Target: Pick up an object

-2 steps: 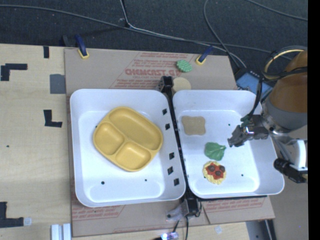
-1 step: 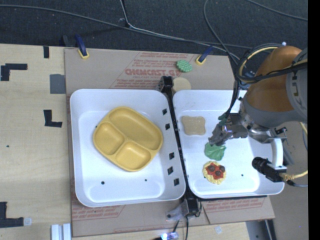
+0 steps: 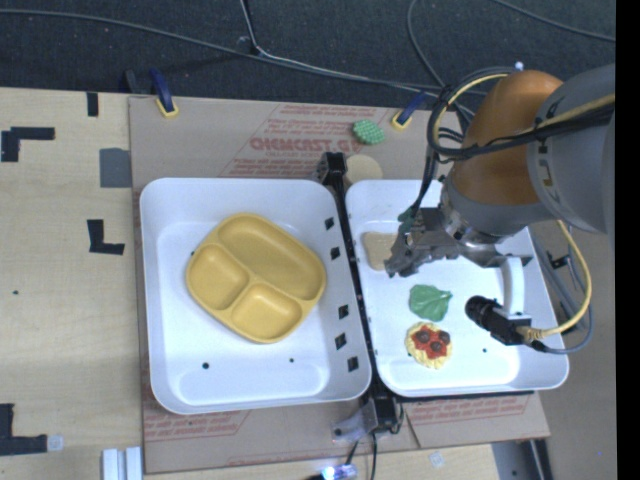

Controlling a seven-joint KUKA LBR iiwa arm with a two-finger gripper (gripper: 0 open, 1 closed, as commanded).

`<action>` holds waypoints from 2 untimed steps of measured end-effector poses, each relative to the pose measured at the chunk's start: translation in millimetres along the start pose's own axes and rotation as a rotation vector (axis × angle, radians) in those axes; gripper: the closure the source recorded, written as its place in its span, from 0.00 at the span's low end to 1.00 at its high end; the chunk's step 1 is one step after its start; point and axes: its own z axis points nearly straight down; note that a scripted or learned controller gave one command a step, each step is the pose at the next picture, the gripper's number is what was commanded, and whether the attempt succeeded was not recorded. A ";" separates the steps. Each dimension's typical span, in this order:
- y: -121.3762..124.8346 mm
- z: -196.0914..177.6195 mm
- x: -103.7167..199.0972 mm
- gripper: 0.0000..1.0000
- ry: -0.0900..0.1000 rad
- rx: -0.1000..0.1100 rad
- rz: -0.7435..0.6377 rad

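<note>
My gripper (image 3: 405, 256) hangs over the upper left part of the right bin (image 3: 540, 368), just right of a tan flat piece (image 3: 376, 248) lying by the bin's left wall. A green leaf-shaped toy (image 3: 430, 299) lies below the gripper. Further down sits a small pizza-like toy (image 3: 429, 344) with red and dark toppings. The grey arm with its orange band (image 3: 505, 133) comes in from the upper right and covers much of the bin's right side.
A yellow divided plate (image 3: 255, 276) lies in the left bin (image 3: 165, 368). A green knobbly object (image 3: 367, 131) rests on the cardboard behind the bins. A black cylinder with a cable (image 3: 495, 318) hangs from the arm over the right bin.
</note>
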 end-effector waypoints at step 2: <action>31.1 -9.5 115.2 1.00 0.000 0.000 -0.001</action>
